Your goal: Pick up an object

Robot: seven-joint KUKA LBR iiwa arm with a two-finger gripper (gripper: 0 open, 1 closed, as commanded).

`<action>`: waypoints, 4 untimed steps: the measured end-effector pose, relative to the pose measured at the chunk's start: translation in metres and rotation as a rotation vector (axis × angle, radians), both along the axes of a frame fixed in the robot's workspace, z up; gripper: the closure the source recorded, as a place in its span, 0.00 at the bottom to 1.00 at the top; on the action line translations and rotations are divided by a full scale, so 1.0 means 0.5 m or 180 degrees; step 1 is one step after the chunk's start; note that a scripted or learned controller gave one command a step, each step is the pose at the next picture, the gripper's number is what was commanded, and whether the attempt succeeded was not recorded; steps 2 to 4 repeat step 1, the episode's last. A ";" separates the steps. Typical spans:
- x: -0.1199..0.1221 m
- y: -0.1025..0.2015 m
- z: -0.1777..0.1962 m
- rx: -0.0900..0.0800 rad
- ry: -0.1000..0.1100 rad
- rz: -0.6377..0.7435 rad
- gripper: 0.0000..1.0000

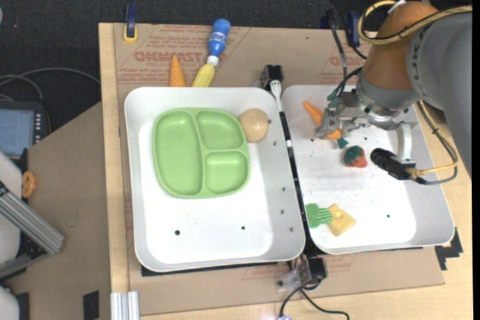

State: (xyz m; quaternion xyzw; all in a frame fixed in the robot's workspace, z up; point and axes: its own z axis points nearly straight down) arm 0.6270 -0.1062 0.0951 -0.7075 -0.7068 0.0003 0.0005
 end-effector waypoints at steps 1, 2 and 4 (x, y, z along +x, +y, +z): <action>-0.180 0.124 0.189 0.0014 0.0002 0.0017 1.00; -0.180 0.124 0.189 0.0014 0.0002 0.0017 1.00; -0.180 0.124 0.189 0.0014 0.0002 0.0017 1.00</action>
